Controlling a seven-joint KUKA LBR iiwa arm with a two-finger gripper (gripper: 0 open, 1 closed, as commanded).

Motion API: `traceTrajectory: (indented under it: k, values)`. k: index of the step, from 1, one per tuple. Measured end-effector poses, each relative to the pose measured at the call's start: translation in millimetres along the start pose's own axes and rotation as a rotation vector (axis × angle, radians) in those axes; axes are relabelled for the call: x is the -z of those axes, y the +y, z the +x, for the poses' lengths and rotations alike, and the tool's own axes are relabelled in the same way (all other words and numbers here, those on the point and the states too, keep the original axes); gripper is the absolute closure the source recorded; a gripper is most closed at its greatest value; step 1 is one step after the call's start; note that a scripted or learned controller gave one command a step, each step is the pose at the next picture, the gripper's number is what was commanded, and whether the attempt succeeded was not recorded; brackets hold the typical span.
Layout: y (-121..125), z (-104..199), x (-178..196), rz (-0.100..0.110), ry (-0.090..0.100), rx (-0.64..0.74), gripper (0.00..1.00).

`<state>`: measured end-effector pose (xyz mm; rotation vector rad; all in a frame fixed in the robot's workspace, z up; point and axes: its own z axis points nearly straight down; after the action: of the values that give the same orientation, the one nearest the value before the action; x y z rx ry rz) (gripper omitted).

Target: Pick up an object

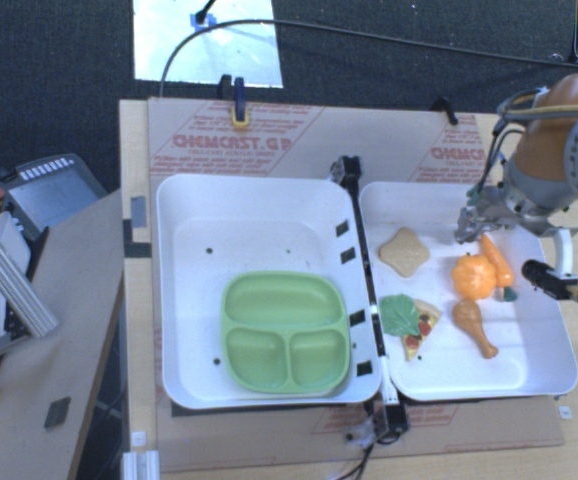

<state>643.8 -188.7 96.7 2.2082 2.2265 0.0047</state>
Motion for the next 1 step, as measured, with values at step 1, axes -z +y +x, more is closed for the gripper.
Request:
traceTrajectory:
  k: [1]
  values:
    - [5.6,-8.0,47.7,0.003,0.001,-0.002,1.0]
